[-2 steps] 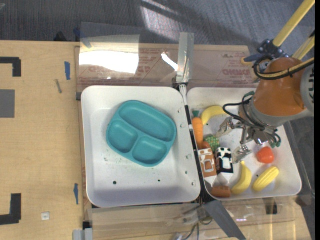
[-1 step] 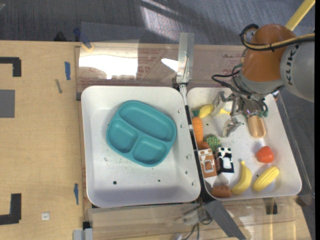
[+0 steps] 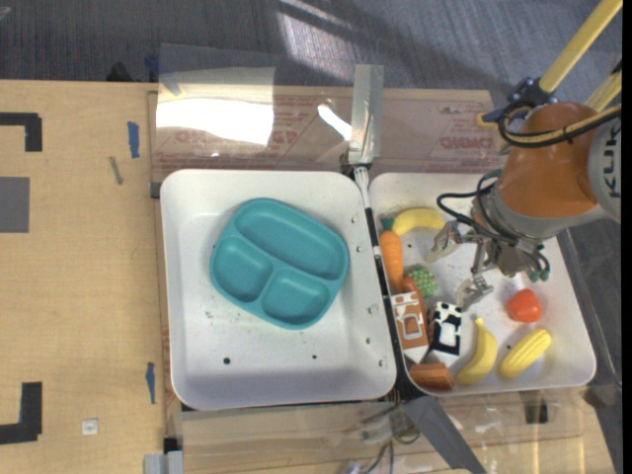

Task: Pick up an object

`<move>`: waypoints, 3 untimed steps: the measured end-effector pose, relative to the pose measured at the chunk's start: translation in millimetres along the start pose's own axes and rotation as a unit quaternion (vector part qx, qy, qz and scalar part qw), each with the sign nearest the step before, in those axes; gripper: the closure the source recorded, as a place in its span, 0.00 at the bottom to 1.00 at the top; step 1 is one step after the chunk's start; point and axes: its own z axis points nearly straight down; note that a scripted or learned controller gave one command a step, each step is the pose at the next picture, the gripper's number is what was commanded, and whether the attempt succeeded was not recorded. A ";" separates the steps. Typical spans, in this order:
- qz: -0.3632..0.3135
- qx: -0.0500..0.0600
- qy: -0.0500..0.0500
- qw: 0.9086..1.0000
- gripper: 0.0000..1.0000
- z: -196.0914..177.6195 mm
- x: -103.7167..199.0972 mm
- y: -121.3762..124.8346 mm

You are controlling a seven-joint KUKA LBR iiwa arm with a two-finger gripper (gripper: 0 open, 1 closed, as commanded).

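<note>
My gripper (image 3: 462, 265) hangs over the middle of the right bin (image 3: 578, 363), under the orange wrist band. Its fingers look spread apart, and nothing shows between them. Around it lie toy foods. A yellow banana (image 3: 420, 220) is at the back left and an orange carrot (image 3: 392, 255) lies along the left wall. A green piece (image 3: 424, 280) sits just left of the fingers and a red tomato (image 3: 524, 305) just right of them. A black-and-white toy (image 3: 447, 327) lies in front of the gripper.
The left bin (image 3: 197, 363) holds a teal divided plate (image 3: 281, 262). Near the right bin's front are a second banana (image 3: 479, 352), a yellow corn-like piece (image 3: 525, 352), an orange box (image 3: 408, 314) and a brown item (image 3: 430, 374). A clear panel (image 3: 296, 126) stands behind the bins.
</note>
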 end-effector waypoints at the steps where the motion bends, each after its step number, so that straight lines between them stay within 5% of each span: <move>1: 0.070 -0.001 0.004 0.998 0.00 -5.3 79.2 5.9; 2: 0.141 0.001 -0.004 0.990 0.00 -0.3 11.1 36.3; 3: 0.192 0.001 -0.003 0.981 0.00 -139.8 -50.6 -5.9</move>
